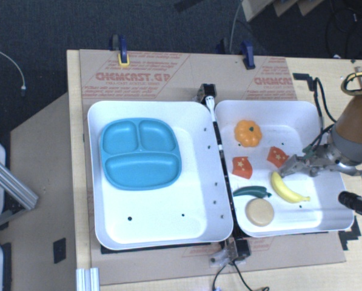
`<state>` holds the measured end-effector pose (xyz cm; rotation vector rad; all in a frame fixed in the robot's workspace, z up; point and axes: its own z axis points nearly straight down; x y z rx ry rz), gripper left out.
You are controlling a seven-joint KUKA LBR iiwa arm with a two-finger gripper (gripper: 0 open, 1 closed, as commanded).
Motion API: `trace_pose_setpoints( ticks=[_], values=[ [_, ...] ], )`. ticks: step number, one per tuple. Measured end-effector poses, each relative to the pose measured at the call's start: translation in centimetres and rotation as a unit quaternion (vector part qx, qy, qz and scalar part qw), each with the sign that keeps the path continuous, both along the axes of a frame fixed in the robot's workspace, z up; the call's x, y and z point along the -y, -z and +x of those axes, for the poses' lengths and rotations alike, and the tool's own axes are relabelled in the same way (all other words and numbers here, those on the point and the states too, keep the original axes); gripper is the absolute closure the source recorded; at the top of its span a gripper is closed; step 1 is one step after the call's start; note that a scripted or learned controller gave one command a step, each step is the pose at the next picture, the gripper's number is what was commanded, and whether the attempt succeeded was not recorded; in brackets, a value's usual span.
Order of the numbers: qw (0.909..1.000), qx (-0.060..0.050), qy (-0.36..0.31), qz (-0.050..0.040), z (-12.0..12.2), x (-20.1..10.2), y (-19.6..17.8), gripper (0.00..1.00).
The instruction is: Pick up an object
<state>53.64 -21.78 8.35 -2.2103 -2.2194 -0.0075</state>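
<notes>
Right white bin (302,117) holds a banana (288,188) lying diagonally; hand (291,166) just above, grip unclear.

A bench (168,71) topped with brown cardboard printed in red lettering fills the middle of the frame. Two blue clamps (121,46) are fixed on its upper edge. Two shallow white bins are laid directly on it, side by side and touching along a black hinge strip: the left bin (196,180) at centre, the right bin (302,117) toward the right of the frame
</notes>
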Motion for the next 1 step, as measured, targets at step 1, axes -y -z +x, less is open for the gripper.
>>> trace_pose_setpoints(
  ticks=[1],
  values=[
    [1.0000, 0.001, 0.000, -0.0033, -0.04, 0.21, -1.12, 1.00]
  ],
)
